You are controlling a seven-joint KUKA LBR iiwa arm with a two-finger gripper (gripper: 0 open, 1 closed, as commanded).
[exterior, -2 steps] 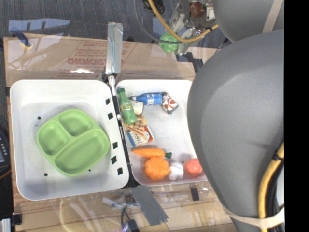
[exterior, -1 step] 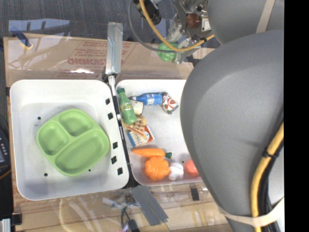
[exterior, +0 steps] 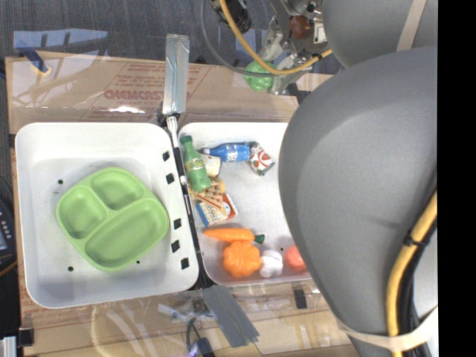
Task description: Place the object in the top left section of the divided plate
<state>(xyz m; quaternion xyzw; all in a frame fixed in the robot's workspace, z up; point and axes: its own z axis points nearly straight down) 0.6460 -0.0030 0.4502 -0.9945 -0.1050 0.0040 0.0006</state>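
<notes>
The green divided plate [exterior: 111, 218] lies in the left white bin [exterior: 37, 162], with two small sections toward the back and left and one large section at the front right. My gripper [exterior: 274, 59] hangs high at the back of the scene, beyond the far edge of the right bin [exterior: 275, 132]. A small round green object [exterior: 258, 77] shows right at the gripper's lower end, over the cardboard behind the bins. Cables and the wrist hide how it is held. The bulky grey arm covers the right half of the right bin.
The right bin holds a green bottle [exterior: 195, 167], a blue bottle [exterior: 231, 152], a red and white packet [exterior: 260, 160], a snack packet [exterior: 214, 205], a carrot [exterior: 230, 235], an orange pumpkin [exterior: 242, 259], a white ball [exterior: 272, 263] and a red piece [exterior: 295, 257]. A taped divider [exterior: 176, 73] stands between the bins.
</notes>
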